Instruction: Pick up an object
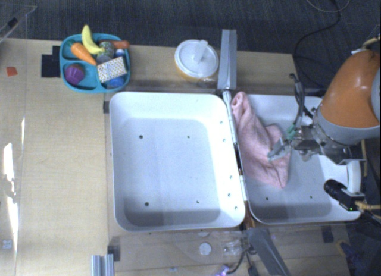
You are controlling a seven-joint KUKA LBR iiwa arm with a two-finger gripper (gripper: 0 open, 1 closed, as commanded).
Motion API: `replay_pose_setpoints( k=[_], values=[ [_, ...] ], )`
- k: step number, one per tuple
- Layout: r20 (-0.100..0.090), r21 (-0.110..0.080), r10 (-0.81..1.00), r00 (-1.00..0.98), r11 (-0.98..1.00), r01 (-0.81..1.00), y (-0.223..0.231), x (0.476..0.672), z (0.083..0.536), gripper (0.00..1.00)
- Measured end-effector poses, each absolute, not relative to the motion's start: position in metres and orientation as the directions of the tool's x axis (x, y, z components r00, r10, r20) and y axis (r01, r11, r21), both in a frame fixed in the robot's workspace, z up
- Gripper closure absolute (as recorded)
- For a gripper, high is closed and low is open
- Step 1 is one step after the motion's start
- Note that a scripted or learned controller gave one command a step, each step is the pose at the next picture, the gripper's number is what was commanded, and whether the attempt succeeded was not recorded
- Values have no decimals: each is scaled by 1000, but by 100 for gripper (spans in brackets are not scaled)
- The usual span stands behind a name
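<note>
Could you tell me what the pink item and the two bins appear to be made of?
The crumpled pink cloth looks like soft matte fabric: it folds and drapes. The shallow white bins look like smooth rigid plastic, perhaps, with rounded moulded corners.

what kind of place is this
Most likely a robot lab bench for grasping trials: two white bins side by side, a robot arm over a pink cloth, and a tray of toy food.

no readable text, no labels, no brand names, no numbers, no signs on any surface, any markings too small or blurred to make out
</note>
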State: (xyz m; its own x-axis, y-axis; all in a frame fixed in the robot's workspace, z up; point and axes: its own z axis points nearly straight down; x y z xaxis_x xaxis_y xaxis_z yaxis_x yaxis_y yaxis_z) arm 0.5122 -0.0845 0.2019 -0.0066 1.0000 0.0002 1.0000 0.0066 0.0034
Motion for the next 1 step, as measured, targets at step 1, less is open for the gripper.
replay_pose_setpoints(
  k=[1],
  values=[
    [-2,11,998,-69,69,998,-113,550,92,0]
  ],
)
